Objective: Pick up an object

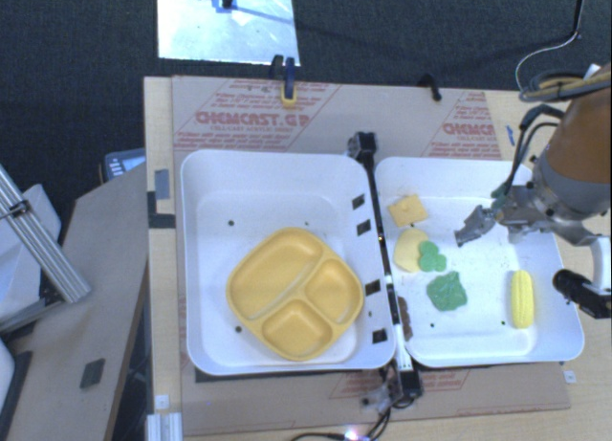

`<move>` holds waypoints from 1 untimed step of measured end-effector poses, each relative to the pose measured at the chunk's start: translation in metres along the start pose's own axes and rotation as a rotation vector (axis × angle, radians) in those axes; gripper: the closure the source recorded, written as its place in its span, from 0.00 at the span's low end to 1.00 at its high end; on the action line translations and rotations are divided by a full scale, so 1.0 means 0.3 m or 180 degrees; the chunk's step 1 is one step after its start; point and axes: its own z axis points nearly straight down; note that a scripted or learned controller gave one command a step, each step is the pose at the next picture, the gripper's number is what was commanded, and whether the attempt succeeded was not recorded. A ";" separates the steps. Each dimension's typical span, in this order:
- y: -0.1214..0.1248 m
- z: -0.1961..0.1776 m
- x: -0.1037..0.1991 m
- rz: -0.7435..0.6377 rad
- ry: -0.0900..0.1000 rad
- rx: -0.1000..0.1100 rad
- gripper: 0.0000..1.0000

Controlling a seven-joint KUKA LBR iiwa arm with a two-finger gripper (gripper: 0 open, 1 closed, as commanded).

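My gripper (471, 229) hangs over the upper middle of the right bin (478, 348), nothing visibly held in it. Left of it lies a yellow cheese-like block (408, 209). Below that is a pale yellow piece (409, 248) with a small green item (432, 258) touching its right side. A green leafy toy (447, 292) lies lower in the bin. A yellow corn cob (521, 298) rests upright near the bin's right wall, below the gripper.
The left bin (220, 181) holds a yellow divided plate (295, 293) in its lower middle. A black hinge strip (381, 248) runs between the two bins. Cardboard (249, 114) lies under and behind the bins.
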 end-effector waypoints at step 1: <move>0.004 -0.037 0.000 -0.0008 -0.0002 -0.0011 1.00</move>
